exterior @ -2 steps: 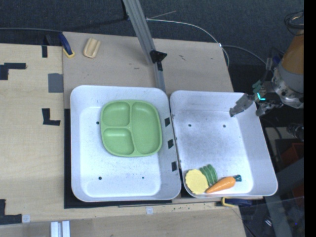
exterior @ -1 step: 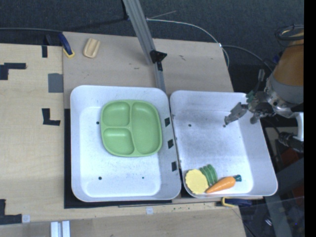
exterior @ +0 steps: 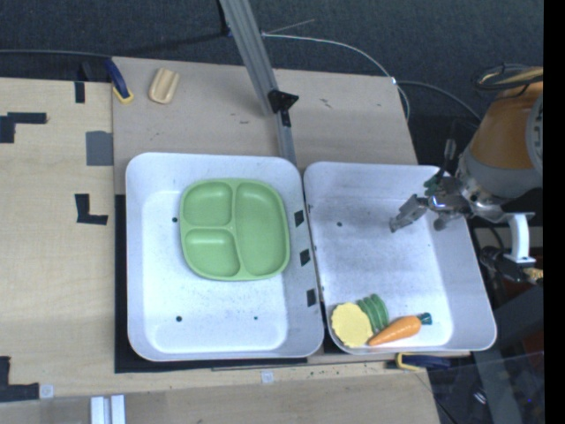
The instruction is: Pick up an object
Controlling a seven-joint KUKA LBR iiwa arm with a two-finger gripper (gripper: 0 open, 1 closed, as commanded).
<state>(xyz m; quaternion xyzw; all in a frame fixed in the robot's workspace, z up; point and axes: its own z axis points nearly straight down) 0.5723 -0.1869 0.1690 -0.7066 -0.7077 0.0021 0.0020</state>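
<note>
We look down at a slant on a wooden bench (exterior: 353, 113) bearing two shallow white bins side by side. The left bin (exterior: 150, 263) holds a pale green divided plate (exterior: 235, 229) with three compartments, lying flat in the bin's upper middle. The right bin (exterior: 459, 281) holds a small cluster of toy food near its lower edge: a yellow round piece (exterior: 350, 324), a green ridged piece (exterior: 375, 308) just behind it, and an orange carrot (exterior: 397, 329) with a green tip, lying on its side and touching the yellow piece. The grey and orange arm (exterior: 508, 144) reaches in from the right side of the frame. Its gripper (exterior: 425, 215) sits over the upper right part of the right bin, well apart from the toy food, with its two fingers spread apart and nothing between them. At the upper left of the bench lies a small tan object (exterior: 163, 86), and a grey metal bar (exterior: 252, 42) slants down from the top of the frame toward the gap between the bins.
</note>
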